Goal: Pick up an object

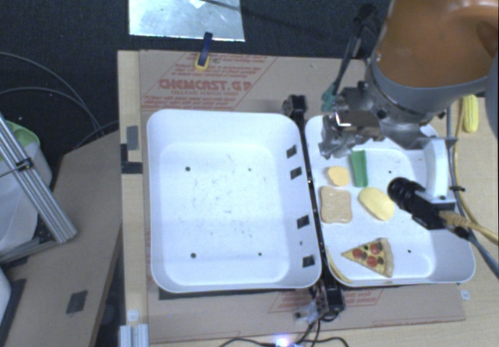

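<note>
- Grey arm with an orange band (437,26): reaches in from the right and overhangs the far half of the right bin.
- Brown cardboard sheet with red print (210,84): covers the table under both bins.
- Left shallow white bin (218,197): bare floor, open room throughout.
- Right shallow white bin (437,260): holds all the loose items. Its near right corner is bare.
- Metal pincer (339,135): low over the far left corner of the right bin. Whether it is open or closed cannot be told, and nothing is seen in its hold.
- Triangular pizza slice (369,256): by the near rim, apart from the rest.
- Pale square toast slice (336,204): close to the left wall.
- Yellow oval piece (376,203): just right of the toast.
- Green stick (359,168): just beneath the pincer, lying front to back.
- Small yellow round piece (338,175): beside the stick, above the toast.
</note>
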You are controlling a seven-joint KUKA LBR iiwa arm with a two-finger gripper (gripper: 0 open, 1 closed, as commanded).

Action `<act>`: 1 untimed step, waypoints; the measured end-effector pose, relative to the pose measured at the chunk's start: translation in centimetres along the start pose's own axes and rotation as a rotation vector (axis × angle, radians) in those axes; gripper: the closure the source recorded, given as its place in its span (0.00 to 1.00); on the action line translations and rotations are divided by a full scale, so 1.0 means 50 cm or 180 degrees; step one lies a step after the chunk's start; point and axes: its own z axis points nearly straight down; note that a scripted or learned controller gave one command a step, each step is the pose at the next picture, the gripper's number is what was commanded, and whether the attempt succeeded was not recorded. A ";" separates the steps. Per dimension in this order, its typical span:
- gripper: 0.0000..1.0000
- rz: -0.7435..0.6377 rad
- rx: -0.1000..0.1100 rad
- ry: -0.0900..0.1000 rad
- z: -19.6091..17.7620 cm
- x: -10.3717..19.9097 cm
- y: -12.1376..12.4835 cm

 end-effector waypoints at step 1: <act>1.00 0.0027 -0.0001 -0.0005 -0.124 -0.058 0.000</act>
